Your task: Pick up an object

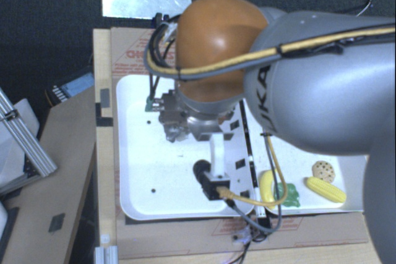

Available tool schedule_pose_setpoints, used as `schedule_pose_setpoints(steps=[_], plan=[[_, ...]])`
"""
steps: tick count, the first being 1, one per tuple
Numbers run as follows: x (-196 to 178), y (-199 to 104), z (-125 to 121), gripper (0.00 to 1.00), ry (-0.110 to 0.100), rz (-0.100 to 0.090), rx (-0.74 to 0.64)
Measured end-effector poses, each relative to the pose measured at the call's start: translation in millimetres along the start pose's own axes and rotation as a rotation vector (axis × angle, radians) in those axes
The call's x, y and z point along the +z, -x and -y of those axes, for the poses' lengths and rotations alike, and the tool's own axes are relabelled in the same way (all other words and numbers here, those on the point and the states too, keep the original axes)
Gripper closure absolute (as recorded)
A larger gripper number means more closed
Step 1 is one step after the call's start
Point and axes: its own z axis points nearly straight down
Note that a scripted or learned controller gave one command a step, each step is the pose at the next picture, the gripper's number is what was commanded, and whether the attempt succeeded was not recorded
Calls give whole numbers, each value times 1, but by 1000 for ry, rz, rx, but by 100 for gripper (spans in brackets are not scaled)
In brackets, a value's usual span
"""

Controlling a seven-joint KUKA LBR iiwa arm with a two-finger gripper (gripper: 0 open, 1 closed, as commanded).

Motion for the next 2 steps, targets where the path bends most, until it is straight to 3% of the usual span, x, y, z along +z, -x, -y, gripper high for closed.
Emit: schedule_pose_setpoints(steps=[1, 2], plan=[[222, -2, -22, 100, 15, -6, 0], [134, 17, -100, 100, 24, -8, 2]])
